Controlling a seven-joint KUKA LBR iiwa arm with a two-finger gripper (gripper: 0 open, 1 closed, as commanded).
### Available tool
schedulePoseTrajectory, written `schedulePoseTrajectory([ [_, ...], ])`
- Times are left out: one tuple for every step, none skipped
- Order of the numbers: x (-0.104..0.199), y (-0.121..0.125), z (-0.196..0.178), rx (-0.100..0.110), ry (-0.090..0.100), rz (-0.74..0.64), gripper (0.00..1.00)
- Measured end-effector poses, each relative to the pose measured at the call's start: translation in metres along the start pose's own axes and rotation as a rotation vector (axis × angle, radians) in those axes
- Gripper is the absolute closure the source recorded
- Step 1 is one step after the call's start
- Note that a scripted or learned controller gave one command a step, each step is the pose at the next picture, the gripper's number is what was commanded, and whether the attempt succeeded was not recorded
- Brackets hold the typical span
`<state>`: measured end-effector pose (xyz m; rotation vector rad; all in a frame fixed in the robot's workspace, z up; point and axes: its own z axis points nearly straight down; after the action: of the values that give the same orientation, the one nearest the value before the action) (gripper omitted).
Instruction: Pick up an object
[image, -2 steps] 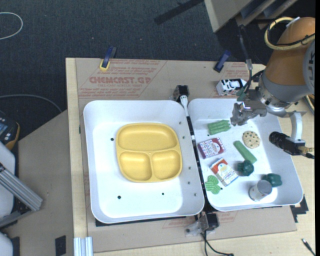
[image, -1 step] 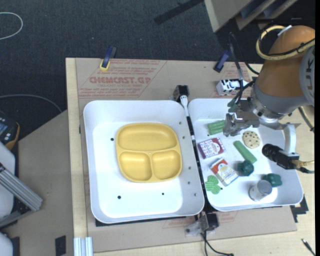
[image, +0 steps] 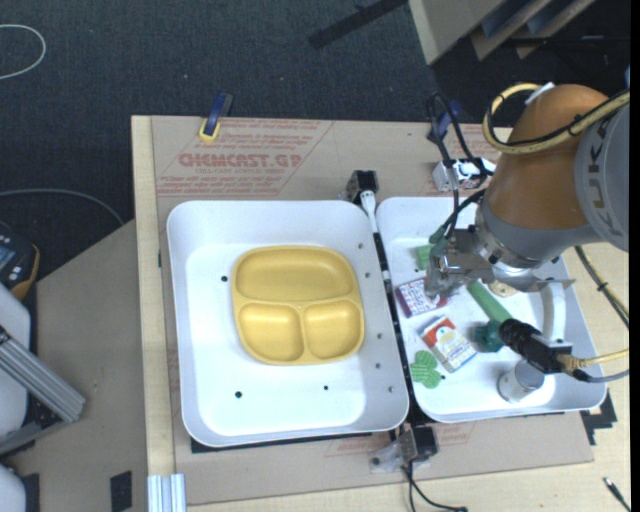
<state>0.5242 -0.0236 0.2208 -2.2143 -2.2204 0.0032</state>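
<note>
While the hand (image: 437, 283) hangs over right bin (image: 470, 400), grip state can't be told; yellow tray (image: 297, 302) at 9 o'clock.

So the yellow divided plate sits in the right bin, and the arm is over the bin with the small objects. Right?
Not quite. The yellow divided plate sits in the left bin, not the right one. The rest holds: the camera view shows the arm over the right bin, which holds the small objects.

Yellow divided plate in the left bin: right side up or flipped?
Right side up. The yellow divided plate shows its three hollow compartments facing the camera, lying flat on the left bin floor.
</note>
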Motion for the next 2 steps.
schedulePoseTrajectory([
  [0.014, -0.021, -0.006, -0.001, -0.001, 0.001, 1.0],
  [0.007, -0.009, 0.004, -0.005, -0.003, 0.004, 1.0],
])
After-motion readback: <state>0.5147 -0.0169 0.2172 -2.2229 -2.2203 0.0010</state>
